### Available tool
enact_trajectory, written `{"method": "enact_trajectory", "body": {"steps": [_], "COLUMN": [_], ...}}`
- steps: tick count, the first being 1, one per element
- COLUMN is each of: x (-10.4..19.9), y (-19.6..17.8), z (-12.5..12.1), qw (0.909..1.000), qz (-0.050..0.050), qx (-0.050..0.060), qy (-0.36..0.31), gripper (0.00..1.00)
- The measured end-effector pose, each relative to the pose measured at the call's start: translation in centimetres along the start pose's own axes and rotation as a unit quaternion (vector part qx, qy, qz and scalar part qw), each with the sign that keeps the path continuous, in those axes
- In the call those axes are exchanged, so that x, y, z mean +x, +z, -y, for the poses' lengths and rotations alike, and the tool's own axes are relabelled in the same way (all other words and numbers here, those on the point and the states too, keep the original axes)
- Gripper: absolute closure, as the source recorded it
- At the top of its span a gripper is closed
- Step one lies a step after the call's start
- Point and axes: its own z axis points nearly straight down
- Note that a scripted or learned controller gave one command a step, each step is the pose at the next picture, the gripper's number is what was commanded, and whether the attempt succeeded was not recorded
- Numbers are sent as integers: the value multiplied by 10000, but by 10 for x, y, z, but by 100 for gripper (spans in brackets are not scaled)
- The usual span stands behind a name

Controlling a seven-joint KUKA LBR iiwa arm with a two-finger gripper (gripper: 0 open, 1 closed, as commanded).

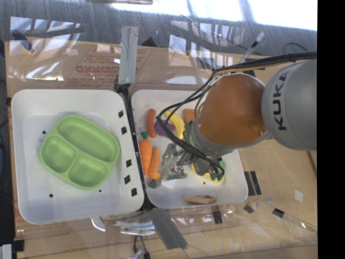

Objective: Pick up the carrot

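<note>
Tool (173,165) beside long, orange, green-tipped carrot (146,154)

Grey arm (291,109) bends down, claw (173,165) pointing left.

Looks like a robotics lab bench: a big grey KUKA arm with orange band (253,112) reaches over two shallow white plastic bins (27,144), with plastic toy food inside and taped-down clear sheeting around them.

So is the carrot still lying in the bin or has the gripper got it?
In the bin. Two carrots lie flat by the right bin's left wall, beside the gripper, not between its fingers.
</note>
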Motion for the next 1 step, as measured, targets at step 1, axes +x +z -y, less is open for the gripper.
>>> {"method": "enact_trajectory", "body": {"steps": [1], "x": [-34], "y": [-1], "z": [-41], "qw": [9727], "qz": [24], "qx": [6], "qy": [-2321], "gripper": [100]}}
